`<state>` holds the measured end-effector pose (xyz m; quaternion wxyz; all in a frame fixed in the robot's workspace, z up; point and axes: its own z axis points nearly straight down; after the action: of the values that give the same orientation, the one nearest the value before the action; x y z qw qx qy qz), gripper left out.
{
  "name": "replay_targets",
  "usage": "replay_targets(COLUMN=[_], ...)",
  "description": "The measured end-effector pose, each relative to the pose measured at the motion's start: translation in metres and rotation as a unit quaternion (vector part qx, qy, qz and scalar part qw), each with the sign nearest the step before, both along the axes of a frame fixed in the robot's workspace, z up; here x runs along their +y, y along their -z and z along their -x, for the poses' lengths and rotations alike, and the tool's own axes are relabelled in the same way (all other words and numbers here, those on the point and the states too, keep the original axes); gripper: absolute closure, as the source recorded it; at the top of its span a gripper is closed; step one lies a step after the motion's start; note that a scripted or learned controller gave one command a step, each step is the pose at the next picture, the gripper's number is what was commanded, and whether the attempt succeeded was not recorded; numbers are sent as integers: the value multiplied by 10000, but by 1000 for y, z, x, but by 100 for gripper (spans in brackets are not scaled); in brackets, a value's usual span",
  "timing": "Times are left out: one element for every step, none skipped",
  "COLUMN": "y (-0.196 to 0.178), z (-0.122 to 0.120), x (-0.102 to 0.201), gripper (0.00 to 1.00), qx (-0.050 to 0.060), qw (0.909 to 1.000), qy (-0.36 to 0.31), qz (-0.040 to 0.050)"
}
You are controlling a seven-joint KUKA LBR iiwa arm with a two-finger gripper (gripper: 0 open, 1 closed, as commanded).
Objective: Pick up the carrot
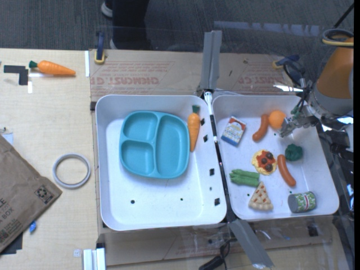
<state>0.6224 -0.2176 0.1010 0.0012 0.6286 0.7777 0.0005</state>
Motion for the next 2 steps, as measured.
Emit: replay_targets(y=[-96, -113], z=[-26, -29], x=[42, 4], gripper=[100, 100], qx=[9, 7], qw=[9910, 9998], qy=[1338, 200], qz=[5, 9])
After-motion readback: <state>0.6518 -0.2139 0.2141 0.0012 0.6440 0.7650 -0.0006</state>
